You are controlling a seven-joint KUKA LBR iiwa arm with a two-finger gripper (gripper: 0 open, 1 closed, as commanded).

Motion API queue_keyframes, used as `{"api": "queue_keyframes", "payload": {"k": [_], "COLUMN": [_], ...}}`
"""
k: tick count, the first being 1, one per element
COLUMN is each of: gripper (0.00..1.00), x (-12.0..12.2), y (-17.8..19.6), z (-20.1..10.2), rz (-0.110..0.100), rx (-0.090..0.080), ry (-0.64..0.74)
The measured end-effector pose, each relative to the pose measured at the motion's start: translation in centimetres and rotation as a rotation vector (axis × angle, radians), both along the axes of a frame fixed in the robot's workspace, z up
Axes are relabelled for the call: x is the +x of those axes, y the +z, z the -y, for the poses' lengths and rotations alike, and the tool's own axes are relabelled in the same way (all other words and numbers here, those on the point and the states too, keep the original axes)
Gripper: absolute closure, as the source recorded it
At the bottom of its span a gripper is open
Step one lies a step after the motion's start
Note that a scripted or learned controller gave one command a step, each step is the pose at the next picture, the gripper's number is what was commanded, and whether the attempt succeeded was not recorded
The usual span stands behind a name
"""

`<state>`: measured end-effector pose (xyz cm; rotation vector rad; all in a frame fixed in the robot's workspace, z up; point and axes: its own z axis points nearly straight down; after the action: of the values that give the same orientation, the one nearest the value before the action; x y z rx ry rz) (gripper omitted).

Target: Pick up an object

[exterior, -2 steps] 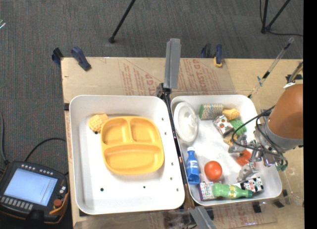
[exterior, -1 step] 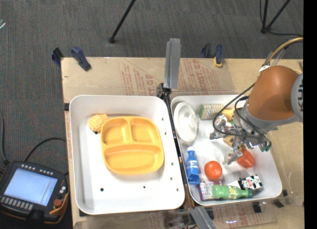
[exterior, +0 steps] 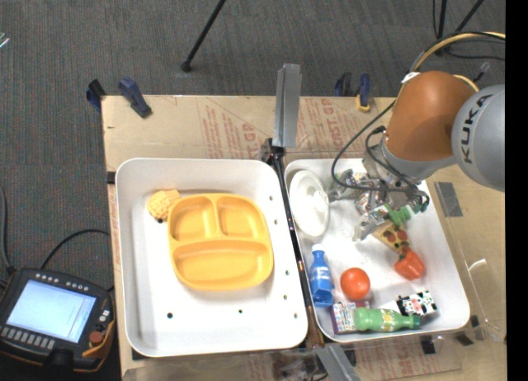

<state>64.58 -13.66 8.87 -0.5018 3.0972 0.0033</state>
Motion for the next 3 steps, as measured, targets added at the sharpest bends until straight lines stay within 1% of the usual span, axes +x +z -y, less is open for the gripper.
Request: {"api": "queue_keyframes", "payload": {"k": [1, 2, 3], "gripper": [0.00, 1.00, 1.00], "x": [-13.5, -13.4, -9.7], "y": [-0.2, 0.8, -0.2], "z": [2.7, 2.4, 0.7], "rz": [-0.005, -0.003, -0.004], "rx": [0.000, 0.002, 0.000], "ry": [0.092, 0.098, -0.256]}}
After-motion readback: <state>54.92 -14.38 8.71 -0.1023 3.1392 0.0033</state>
